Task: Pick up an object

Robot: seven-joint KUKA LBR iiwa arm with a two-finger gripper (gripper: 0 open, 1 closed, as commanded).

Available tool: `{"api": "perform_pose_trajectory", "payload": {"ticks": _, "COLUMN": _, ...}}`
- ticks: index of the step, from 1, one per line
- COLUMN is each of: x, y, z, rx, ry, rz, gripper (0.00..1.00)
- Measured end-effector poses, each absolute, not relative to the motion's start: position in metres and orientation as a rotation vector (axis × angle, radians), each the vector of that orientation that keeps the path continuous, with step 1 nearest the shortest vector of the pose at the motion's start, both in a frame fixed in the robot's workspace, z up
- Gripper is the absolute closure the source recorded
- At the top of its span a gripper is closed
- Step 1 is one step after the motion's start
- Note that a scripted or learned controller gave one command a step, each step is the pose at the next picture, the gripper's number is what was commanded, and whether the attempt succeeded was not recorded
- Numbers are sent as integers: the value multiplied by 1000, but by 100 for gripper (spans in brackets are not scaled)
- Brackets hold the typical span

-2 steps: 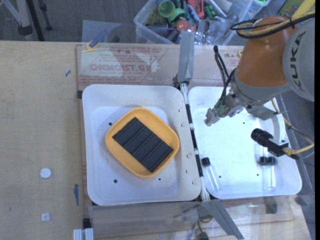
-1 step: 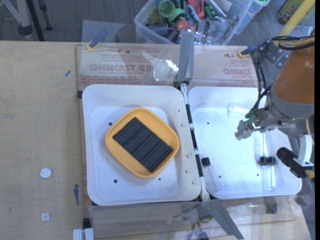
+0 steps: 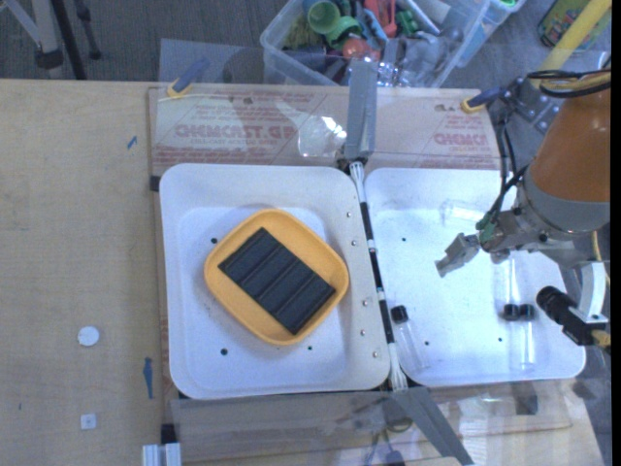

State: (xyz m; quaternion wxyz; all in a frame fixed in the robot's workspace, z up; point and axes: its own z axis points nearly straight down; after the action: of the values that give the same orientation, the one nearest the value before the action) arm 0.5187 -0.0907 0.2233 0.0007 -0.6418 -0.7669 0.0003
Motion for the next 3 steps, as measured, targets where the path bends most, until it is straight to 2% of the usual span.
{"api": "perform_pose_trajectory", "payload": {"ticks": 1, "x": 551, "y": -112, "z": 279, "rx": -1865, "ry": -2534, "rz": -2, "gripper": 0}}
{"api": "perform_pose_trajectory", "payload": {"ticks": 2, "x": 479, "y": -78, "z": 184, "rx": -2393, "ry": -2030, "rz": 3, "gripper": 0}}
{"api": "perform_pose_trajectory", "payload": {"ticks": 3, "x": 496, "y": -30, "z": 271, "rx": -2092, "ry": -2345, "rz": -1, "gripper": 0}}
